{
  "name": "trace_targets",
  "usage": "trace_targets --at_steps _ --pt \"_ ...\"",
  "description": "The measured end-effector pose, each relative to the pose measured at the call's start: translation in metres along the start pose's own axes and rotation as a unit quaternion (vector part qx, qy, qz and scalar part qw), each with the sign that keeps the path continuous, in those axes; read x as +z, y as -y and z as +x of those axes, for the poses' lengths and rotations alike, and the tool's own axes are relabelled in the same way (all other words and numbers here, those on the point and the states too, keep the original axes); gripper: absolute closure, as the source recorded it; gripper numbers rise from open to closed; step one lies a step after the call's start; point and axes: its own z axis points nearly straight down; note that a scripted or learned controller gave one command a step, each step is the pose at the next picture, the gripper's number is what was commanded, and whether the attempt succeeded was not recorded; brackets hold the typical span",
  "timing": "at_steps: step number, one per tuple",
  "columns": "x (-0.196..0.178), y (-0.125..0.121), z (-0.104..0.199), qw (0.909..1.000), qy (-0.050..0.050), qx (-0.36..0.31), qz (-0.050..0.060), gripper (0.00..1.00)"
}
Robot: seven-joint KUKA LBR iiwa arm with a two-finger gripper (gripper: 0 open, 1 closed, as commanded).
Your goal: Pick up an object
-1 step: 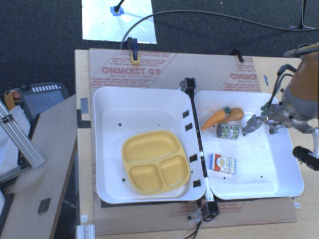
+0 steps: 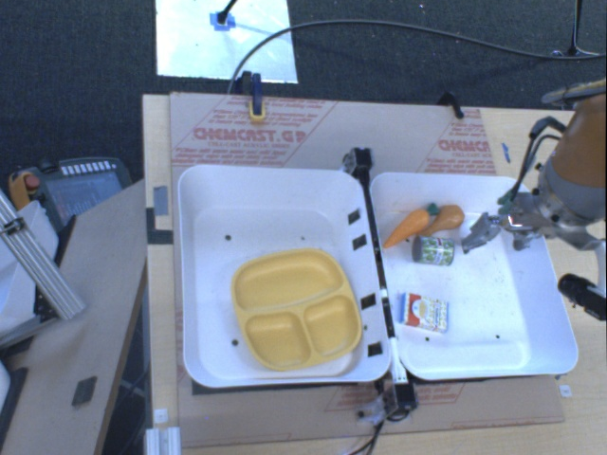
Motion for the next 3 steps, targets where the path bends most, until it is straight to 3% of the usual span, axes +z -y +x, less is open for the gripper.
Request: trace_targets --at_steps 3 --pt "0.131 0.0 -0.006 1.0 0.0 0.001 0.001 0.0"
